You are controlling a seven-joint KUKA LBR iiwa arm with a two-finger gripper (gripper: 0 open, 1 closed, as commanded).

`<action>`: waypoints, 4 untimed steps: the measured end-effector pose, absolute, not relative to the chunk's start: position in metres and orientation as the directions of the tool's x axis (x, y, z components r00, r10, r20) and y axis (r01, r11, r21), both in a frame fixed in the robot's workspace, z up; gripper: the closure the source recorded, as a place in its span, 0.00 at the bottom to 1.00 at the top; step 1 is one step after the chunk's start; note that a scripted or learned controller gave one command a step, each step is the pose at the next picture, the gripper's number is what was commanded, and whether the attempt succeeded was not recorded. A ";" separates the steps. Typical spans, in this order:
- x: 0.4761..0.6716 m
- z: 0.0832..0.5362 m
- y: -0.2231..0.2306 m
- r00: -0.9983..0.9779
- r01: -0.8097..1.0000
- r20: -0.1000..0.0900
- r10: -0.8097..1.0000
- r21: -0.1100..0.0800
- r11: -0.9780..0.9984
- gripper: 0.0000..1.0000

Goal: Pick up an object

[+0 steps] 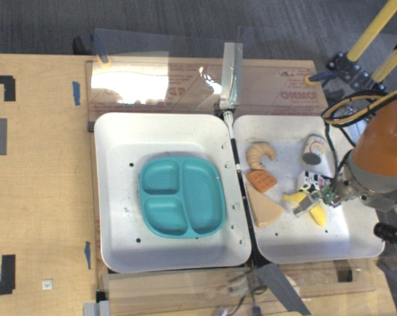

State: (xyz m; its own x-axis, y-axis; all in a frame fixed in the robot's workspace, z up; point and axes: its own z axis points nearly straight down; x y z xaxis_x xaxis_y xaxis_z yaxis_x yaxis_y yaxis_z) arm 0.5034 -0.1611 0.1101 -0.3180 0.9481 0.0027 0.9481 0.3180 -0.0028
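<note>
Glossy teal plastic tray (182, 197), smooth white plastic bins (112, 176), matt plywood bench (40, 176)

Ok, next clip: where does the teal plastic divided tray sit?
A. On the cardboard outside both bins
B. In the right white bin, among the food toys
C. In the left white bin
C: the teal plastic divided tray lies flat in the left white bin, while the croissant-shaped toy lies in the right white bin.

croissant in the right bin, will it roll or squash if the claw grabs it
The croissant looks like a moulded toy, so probably stiff and light, unlikely to squash. Its curved, tapered shape may let it slip or pivot between fingers rather than roll. It lies close to the waffle, so a push could nudge that too.
</note>
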 end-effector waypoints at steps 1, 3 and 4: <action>0.482 0.088 -0.159 -0.478 0.878 -0.004 0.878 0.005 0.478 0.00; 0.602 0.238 -0.082 -0.576 0.817 -0.008 0.817 0.013 0.576 1.00; 0.551 0.186 -0.093 -0.530 0.848 0.002 0.848 -0.003 0.530 1.00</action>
